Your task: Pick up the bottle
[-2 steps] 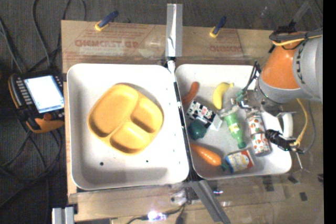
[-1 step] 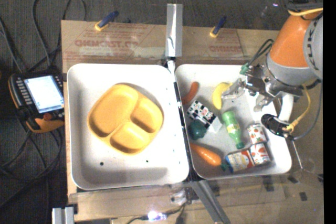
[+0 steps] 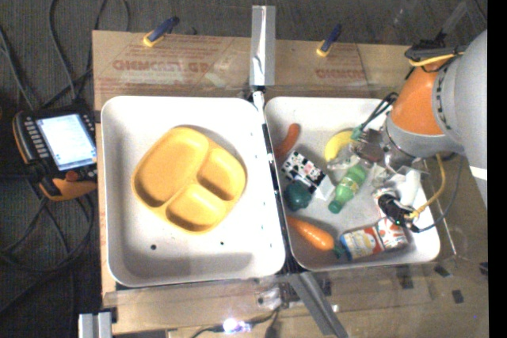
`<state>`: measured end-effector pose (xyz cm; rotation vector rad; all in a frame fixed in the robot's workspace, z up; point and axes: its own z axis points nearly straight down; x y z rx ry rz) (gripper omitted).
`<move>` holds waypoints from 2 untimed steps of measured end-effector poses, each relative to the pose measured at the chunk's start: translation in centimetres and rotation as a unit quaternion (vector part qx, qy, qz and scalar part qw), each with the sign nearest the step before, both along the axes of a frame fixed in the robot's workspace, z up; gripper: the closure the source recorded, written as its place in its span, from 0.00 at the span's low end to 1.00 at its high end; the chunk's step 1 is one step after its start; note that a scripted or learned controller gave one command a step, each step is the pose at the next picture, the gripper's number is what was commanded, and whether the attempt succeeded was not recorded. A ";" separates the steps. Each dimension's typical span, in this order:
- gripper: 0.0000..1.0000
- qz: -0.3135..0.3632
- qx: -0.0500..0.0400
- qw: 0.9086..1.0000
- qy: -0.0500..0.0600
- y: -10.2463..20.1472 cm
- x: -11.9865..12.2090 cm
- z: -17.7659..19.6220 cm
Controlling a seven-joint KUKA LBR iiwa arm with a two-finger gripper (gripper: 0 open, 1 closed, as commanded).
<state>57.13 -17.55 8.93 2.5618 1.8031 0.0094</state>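
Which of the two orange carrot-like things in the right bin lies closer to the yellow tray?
The upper carrot, slanted against the bin's left wall near the top, lies closer to the yellow tray. The other carrot lies lower down, beside the food packet.

Two white bins sit side by side on the bench. The left bin (image 3: pixel 119 249) holds a yellow divided tray (image 3: pixel 190 178). In the right bin (image 3: pixel 432 249) a green bottle (image 3: pixel 347 187) lies tilted, with the gripper (image 3: pixel 366 148) right at its upper end, perhaps touching it. Near the bottle are a banana (image 3: pixel 339 143), a sausage (image 3: pixel 287 140), a black-and-white box (image 3: pixel 304 169), a dark green ball (image 3: pixel 299 196), a carrot (image 3: pixel 310 233) and a food packet (image 3: pixel 372 241). A handheld screen (image 3: pixel 57 142) rests left of the bench.
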 end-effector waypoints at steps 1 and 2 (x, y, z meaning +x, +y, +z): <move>1.00 0.000 0.000 1.000 0.001 0.0 0.0 0.9; 1.00 0.014 0.001 1.000 0.007 5.7 -1.7 12.3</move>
